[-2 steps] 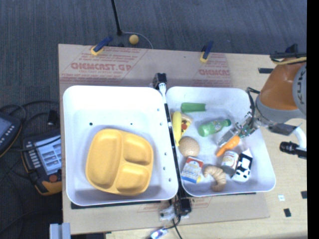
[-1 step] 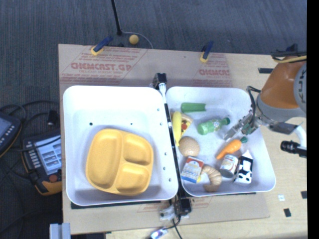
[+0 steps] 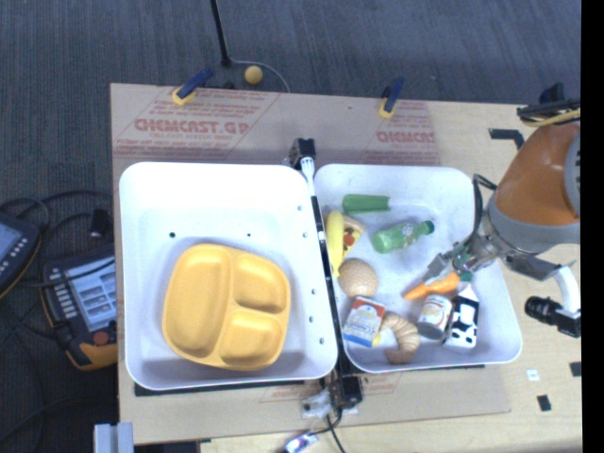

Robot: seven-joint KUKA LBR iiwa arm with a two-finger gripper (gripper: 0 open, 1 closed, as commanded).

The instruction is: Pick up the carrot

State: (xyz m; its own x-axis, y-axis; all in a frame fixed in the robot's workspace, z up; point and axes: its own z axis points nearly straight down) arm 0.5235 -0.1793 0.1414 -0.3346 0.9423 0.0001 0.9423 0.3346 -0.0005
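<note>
Lying in right bin [image 3: 491, 253], carrot [image 3: 431, 287] points lower-left; gripper [image 3: 460, 260] at thick end, grip unclear.

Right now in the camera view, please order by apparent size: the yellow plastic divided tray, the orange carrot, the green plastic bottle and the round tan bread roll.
1. yellow plastic divided tray
2. green plastic bottle, orange carrot and round tan bread roll: too alike to rank
</note>
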